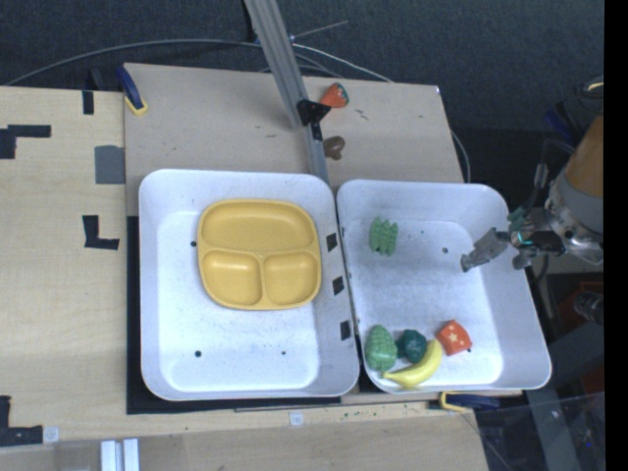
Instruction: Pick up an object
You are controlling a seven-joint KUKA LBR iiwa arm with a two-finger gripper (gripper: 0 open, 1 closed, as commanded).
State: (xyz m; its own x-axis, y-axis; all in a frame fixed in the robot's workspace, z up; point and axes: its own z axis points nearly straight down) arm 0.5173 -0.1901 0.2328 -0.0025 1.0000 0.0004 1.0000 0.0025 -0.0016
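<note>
Scene: two shallow white bins sat side by side on the wooden counter (59,292); the left white bin (167,361) carried a yellow plastic divided plate (260,253), and the right white bin (491,214) carried the small toys.

Candidates: a knobbly green plastic toy (383,235) lay alone near the far-left part of the right bin. Crowded into the near-left corner were a green ridged toy vegetable (380,346), a dark teal round toy (411,344), a curved yellow toy banana (420,369) and an orange-red toy with a white tip (452,338).

Handling: all of them looked like light, stiff, smooth plastic, so my guess was they'd skid or roll if pinched off-centre. The lone knobbly green piece looked the easiest pick, open space all round it; take it across its narrow middle. The corner cluster was touching or nearly touching, so a clean grip there seemed harder, and the banana sat against the bin's rim.

Tool: the grey two-finger tool (483,251) hung over the right side of the right bin, well apart from every toy. It had nothing between its fingers and touched nothing I could see; how wide it stood, I couldn't tell at that size.
</note>
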